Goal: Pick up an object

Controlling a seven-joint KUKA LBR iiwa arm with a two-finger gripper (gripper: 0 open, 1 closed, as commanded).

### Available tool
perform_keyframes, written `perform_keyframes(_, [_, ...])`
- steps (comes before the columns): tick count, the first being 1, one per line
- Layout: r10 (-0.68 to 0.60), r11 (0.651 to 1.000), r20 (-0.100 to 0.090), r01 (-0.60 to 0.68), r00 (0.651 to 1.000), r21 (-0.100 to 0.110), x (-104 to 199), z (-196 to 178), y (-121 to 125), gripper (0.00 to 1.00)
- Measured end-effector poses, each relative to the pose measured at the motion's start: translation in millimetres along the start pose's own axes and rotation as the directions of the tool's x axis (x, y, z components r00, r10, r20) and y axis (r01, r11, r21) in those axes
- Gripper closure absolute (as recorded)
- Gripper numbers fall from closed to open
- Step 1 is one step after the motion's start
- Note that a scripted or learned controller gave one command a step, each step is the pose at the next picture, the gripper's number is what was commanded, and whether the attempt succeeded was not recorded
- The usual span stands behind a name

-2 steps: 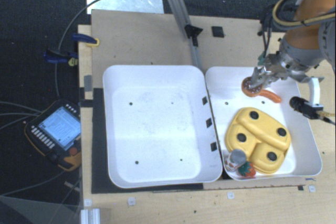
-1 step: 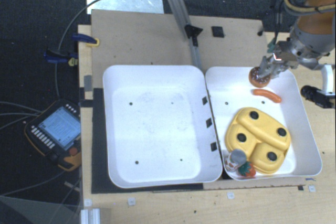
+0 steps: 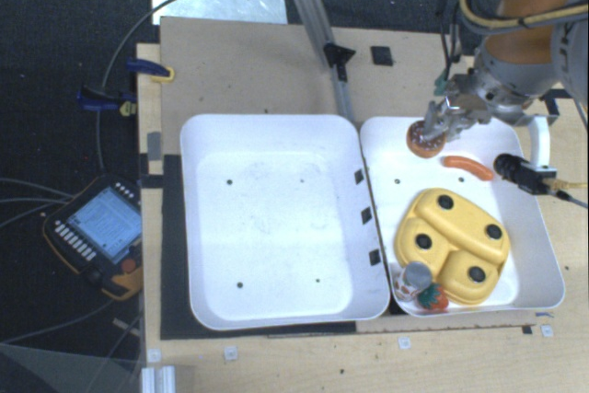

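Note:
My gripper (image 3: 441, 124) hangs over the back left corner of the right bin (image 3: 543, 244), its tip right at a small brown round object (image 3: 423, 142) that partly shows beneath it. An orange sausage-shaped piece (image 3: 467, 167) lies just right of that. A large yellow lumpy object with dark spots (image 3: 454, 243) takes up the middle of the bin. At the bin's front left corner sit a small grey piece (image 3: 415, 274) and a red and green piece (image 3: 431, 296).
The left bin (image 3: 267, 216) stands beside the right one, joined by dark clips along the shared edge. A black cylindrical fitting (image 3: 520, 171) juts over the right bin's far right rim. A metal pole (image 3: 308, 5) slants across the back of the bench.

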State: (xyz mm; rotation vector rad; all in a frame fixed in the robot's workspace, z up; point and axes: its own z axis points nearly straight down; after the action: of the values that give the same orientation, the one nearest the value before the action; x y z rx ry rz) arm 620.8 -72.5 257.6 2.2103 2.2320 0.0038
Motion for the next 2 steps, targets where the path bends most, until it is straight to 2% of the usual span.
perform_keyframes(1, [0.001,1.0,0.0,-0.001,1.0,0.0,46,15,-2,1.0])
perform_keyframes(2, [0.0,1.0,0.0,0.0,1.0,0.0,109,23,-6,1.0])
